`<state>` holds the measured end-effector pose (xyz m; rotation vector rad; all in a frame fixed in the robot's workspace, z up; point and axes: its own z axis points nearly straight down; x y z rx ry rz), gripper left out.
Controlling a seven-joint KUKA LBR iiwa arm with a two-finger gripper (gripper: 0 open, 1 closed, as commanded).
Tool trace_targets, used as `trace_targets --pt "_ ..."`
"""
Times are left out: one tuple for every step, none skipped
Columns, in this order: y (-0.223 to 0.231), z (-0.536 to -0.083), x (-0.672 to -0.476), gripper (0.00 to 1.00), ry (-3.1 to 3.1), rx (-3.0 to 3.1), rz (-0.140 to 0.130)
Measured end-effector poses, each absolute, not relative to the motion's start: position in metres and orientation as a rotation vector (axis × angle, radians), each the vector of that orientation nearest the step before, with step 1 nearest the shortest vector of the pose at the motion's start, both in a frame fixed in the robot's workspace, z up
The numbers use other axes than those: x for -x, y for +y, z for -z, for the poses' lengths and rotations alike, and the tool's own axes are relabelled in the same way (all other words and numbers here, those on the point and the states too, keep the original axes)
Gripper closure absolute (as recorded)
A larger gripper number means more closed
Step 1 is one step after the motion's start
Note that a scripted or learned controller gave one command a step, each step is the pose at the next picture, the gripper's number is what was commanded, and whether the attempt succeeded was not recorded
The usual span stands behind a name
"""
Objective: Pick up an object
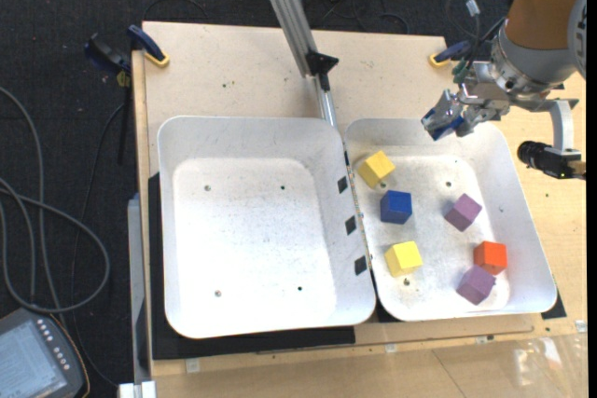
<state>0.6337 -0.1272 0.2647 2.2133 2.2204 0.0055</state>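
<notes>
We saw six cubes in the right bin (522, 200): two yellow, one blue (396, 206), two purple, one orange (491, 255). The gripper (448, 121) hovered over its far edge above the bench (233, 61).

No readable text, labels, brands or numbers anywhere. The blocks in the right bin (522, 200) are plain-faced. Small black marks on the seam between the bins carry no lettering. The screen of the device (33, 354) at bottom left is too blurred to read.
</notes>
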Motion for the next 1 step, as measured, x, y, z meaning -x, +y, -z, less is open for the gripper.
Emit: trace_targets --pt "-0.0661 -0.2518 -0.6285 1.0 2.233 -2.215 0.001"
